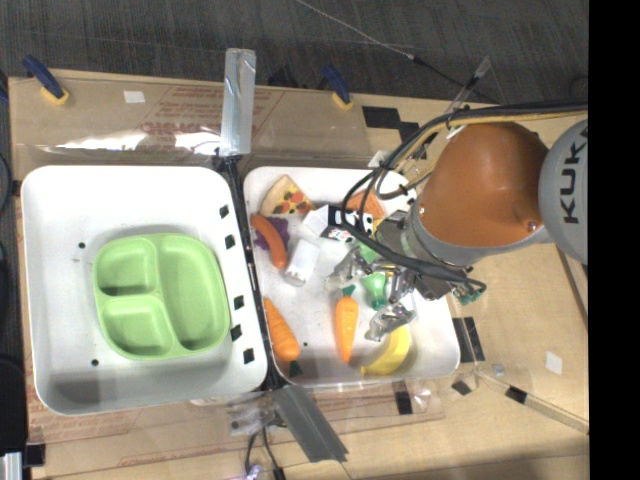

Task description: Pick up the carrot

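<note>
The carrot [345, 330], orange with a small green top, lies lengthwise near the front of the right bin [440, 353]. My gripper [383, 313] hangs low over the bin just to the right of the carrot, beside a yellow banana [392, 354]. The orange-banded wrist [480, 198] covers the bin's right part. Nothing is visibly held.
A second orange piece [281, 331] lies against the right bin's left wall. A pizza slice [287, 198], a red and purple item [270, 236], a white container [301, 260] and a green item [375, 286] crowd the bin. The left bin [50, 218] holds a green divided plate [160, 294].
</note>
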`<state>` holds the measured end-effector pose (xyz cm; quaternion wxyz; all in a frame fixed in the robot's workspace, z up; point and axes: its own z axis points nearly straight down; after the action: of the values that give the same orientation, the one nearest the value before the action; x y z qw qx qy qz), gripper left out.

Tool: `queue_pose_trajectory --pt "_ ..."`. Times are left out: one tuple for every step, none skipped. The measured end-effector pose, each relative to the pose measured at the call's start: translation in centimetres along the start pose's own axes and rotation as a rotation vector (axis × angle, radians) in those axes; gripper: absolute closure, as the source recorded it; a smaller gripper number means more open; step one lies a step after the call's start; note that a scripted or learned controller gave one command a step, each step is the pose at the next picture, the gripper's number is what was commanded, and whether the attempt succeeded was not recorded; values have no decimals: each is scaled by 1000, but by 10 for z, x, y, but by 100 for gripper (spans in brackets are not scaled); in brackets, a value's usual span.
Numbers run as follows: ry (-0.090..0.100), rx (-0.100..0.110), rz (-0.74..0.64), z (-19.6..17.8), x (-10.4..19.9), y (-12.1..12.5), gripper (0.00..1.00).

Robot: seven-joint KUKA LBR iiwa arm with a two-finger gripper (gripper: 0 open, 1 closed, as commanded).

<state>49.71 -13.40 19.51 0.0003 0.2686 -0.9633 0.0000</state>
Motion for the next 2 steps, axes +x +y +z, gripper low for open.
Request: queue_pose_trajectory --pt "-1 -1 -379 104 16 -9 0" --pt "-3 -3 -386 95 13 -7 100"
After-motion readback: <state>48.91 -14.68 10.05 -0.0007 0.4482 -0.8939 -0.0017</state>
